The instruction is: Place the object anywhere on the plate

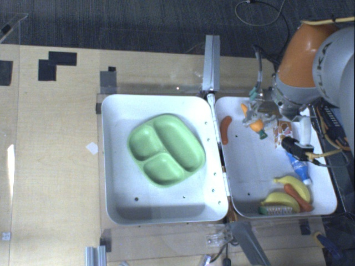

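Note:
A green plate [166,148] with three compartments lies in the left white bin [119,204]. My gripper [255,113] is down in the far part of the right white bin [244,204], right over a small orange object [256,126]. The orange object pokes out on both sides of the gripper, and its middle is hidden. Whether it is gripped cannot be seen.
A reddish-brown sausage [226,129] lies by the right bin's left wall. Yellow bananas [294,186], a red pepper [298,198] and a blue item [299,169] crowd the near right corner. The metal divider [211,65] stands between the bins.

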Motion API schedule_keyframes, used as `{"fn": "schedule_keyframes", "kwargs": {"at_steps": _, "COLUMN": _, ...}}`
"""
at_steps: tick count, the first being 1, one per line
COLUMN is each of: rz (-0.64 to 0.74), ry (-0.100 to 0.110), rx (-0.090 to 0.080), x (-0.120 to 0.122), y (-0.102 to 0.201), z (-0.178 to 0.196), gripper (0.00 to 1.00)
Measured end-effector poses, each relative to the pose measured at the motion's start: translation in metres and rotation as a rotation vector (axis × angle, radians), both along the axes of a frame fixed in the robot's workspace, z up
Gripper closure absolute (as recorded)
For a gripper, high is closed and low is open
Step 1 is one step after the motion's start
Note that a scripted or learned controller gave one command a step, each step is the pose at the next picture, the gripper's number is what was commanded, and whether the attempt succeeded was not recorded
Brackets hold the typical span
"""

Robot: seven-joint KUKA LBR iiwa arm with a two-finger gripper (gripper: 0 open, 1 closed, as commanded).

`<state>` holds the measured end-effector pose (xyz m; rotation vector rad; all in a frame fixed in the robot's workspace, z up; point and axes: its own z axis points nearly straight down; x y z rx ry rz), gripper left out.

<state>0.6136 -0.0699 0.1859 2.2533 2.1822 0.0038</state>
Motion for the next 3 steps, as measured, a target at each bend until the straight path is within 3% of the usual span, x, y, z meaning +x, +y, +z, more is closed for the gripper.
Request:
{"fn": "schedule_keyframes", "kwargs": {"at_steps": 1, "rz": 0.034, "ry": 0.002, "rx": 0.002, "x": -0.02, "y": 0.078, "z": -0.001, "gripper": 1.0}}
{"fn": "schedule_keyframes", "kwargs": {"at_steps": 2, "rz": 0.067, "ry": 0.002, "rx": 0.003, "x": -0.019, "y": 0.162, "z": 0.012, "gripper": 1.0}}
{"fn": "schedule_keyframes", "kwargs": {"at_steps": 3, "rz": 0.066, "ry": 0.002, "rx": 0.003, "x": -0.019, "y": 0.162, "z": 0.012, "gripper": 0.0}}
